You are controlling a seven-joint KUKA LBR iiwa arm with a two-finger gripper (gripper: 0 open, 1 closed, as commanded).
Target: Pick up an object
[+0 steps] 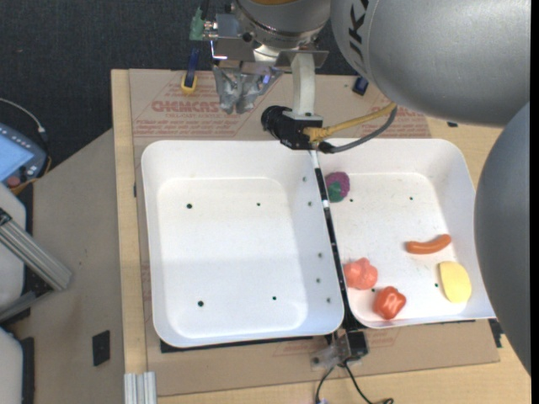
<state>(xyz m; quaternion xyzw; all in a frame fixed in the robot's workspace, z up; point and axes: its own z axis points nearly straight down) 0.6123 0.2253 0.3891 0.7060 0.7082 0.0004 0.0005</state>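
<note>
Gripper (240, 91) hangs beyond the bins' far edge — grip state I cannot tell — so nothing's picked yet, and next it must swing over the right bin (459, 171) toward the sausage (429, 244).

Bright, even overhead light; white bins (168, 167) glare slightly, near arm blurred.

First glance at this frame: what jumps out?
The huge grey arm dominates the upper right, its hand hanging over the cardboard behind the bins. In the right white bin lie small bright toys: a purple-and-green piece, an orange sausage, a pink lump, a red pepper, a yellow lemon.
</note>
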